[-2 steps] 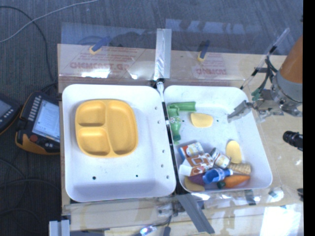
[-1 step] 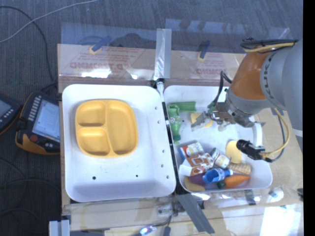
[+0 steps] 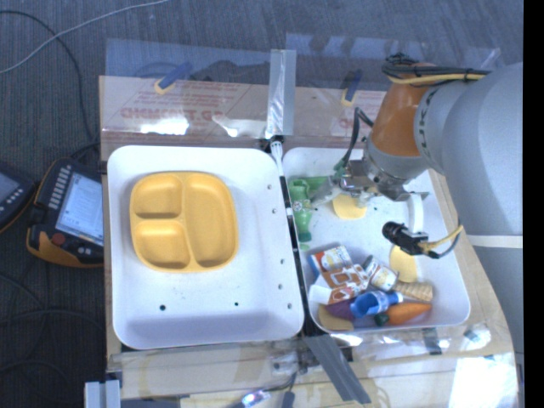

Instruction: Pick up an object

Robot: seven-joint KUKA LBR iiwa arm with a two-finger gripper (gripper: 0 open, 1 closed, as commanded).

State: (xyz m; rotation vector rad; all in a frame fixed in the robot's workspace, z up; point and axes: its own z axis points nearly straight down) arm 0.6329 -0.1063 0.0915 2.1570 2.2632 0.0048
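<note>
The right bin (image 3: 450, 253) holds a jumble of small objects. My gripper (image 3: 347, 183) hangs low over its far left part, under the orange wrist band (image 3: 399, 130). A green toy (image 3: 303, 189) lies just left of the gripper and a pale yellow round piece (image 3: 350, 208) just below it. Another green piece (image 3: 304, 219) rests against the bin's left wall. Toward the front lie a red and white carton (image 3: 336, 270), a blue bottle (image 3: 374, 303), an orange carrot (image 3: 404, 313), a cone (image 3: 415, 291) and a pale yellow lump (image 3: 405, 264). I see nothing held.
In the left bin (image 3: 127, 313) sits a yellow divided plate (image 3: 183, 219). A black cable plug (image 3: 399, 235) dangles from the arm over the right bin. The grey arm body (image 3: 484, 151) covers the right bin's far right corner. A teach pendant (image 3: 68, 215) lies off the bench at left.
</note>
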